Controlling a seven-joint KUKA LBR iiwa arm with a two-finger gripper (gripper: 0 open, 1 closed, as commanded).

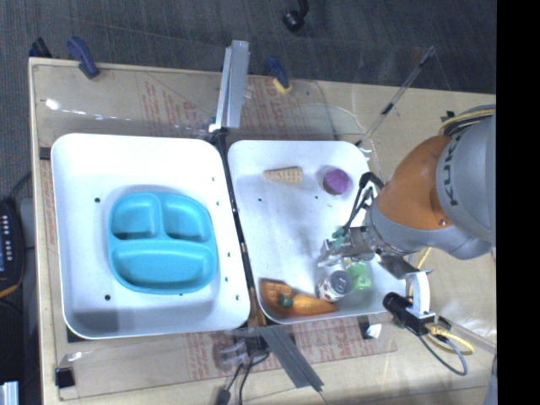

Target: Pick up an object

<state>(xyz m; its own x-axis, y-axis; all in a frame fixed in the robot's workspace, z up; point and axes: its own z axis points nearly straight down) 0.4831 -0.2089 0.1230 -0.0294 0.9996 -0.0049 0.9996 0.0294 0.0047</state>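
The right bin (278, 226) holds a tan cone (283, 175) and a purple round thing (337, 180) near its far wall. An orange carrot (297, 302) lies along the near wall. Beside it are a small can (336, 285) and a green thing (360, 275). My gripper (344, 245) hangs low over the right side of this bin, just above the can and the green thing. The wrist hides what lies under it.
The left bin (76, 226) carries a blue divided plate (160, 241). A metal bar (231, 83) rises behind the seam between the bins. Blue clamps (82, 56) sit on the bench's far edge.
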